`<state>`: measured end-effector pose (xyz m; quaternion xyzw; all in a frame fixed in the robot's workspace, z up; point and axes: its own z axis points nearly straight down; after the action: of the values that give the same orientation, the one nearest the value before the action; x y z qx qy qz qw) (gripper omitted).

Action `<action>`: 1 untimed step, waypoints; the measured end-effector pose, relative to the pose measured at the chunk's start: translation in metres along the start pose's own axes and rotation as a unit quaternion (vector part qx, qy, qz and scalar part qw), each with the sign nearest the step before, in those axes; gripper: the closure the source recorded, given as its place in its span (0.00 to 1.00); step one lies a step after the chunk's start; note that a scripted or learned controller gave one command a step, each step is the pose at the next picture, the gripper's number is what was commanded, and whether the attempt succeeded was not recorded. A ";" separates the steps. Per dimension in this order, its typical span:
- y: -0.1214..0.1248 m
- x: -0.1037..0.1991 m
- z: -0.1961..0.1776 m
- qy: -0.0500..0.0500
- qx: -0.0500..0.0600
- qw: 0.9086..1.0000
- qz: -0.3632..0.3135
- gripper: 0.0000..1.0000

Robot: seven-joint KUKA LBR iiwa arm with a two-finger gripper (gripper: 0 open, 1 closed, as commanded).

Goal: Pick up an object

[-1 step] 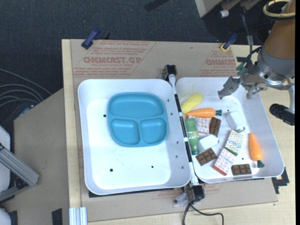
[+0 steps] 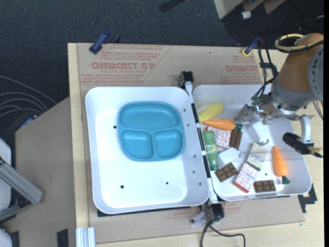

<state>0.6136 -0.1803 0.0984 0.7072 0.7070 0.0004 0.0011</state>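
Bench: a brown board (image 2: 154, 60) is lying under both bins, and red print on it is reading "CHEMCAST GP" at upper centre, with a second partly hidden run starting "CHEMCAS" toward the upper right.
Left bin (image 2: 103, 138): it is sitting at centre left and is holding a blue divided tray (image 2: 150, 129) with three compartments.
Right bin (image 2: 298, 181): it is sitting at centre right, touching the left bin along a black hinge strip.
Arm (image 2: 300, 71): it is reaching in from the right edge, its orange band showing at the upper right above the grey wrist.
Gripper (image 2: 255, 116): it is hanging over the upper part of the right bin, just beside the carrot; whether it is clenched or released I cannot tell (the metal parts are blurring together).
Corn cob (image 2: 211, 110): yellow, it is lying at the bin's upper left.
Carrot (image 2: 220, 123): orange, it is lying just below the corn.
Green bottle (image 2: 209, 148): it is lying along the bin's left wall, its label too small to read.
Second carrot (image 2: 279, 162): it is lying near the bin's right side.
Chocolate bars (image 2: 264, 186): brown pieces are lying along the lower part of the bin and near its middle.
Wafer packets (image 2: 245, 175): red-and-white patterned, they are lying between the chocolate pieces; their print is unreadable.
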 end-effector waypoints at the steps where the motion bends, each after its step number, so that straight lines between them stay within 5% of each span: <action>1: 0.013 0.030 0.013 0.000 0.000 1.000 -0.001 0.00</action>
<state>0.6269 -0.1508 0.0853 0.7067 0.7075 0.0006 0.0009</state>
